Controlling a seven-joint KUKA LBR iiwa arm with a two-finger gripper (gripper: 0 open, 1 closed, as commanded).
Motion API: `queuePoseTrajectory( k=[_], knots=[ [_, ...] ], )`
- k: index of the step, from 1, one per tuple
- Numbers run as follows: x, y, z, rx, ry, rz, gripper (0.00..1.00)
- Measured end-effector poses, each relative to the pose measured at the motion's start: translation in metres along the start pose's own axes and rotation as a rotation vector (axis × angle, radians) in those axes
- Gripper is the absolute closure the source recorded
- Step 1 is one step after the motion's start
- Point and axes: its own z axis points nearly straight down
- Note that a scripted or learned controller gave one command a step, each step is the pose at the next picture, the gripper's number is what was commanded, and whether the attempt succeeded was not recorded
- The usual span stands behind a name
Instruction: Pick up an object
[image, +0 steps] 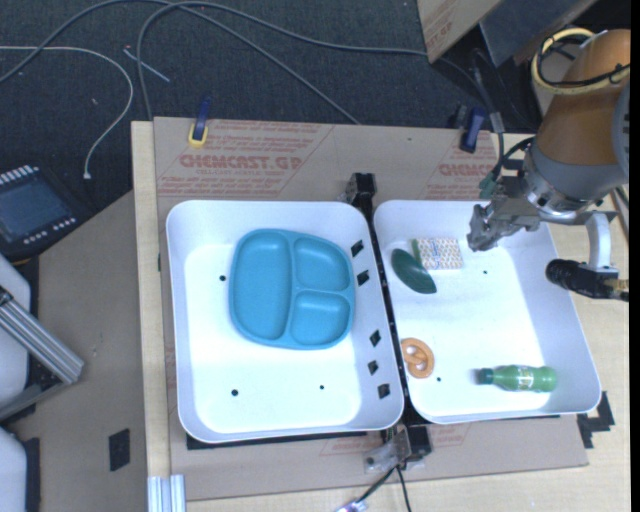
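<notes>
Gripper (483, 232) hangs over right bin (560, 300) near its back edge, just beside patterned packet (438, 254). Finger state can't be told, tbh. Packet judged light, floppy, crinkly; best pinched at edge. Green bottle (517, 377) by front edge judged stiff, roll-prone; gripped mid-body.

Right bin (560, 330) has a big open patch in the middle. 4 things crowd its edges: dark green piece (413, 271) and patterned packet (439, 253) upper left, pretzel (418, 357) lower left, green bottle (517, 377) along the front.
</notes>
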Motion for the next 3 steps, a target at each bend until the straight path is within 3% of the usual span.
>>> queuePoseTrajectory(
  k=[3],
  knots=[
    [0.155,0.031,0.013,0.001,0.001,0.001,1.00]
  ],
)
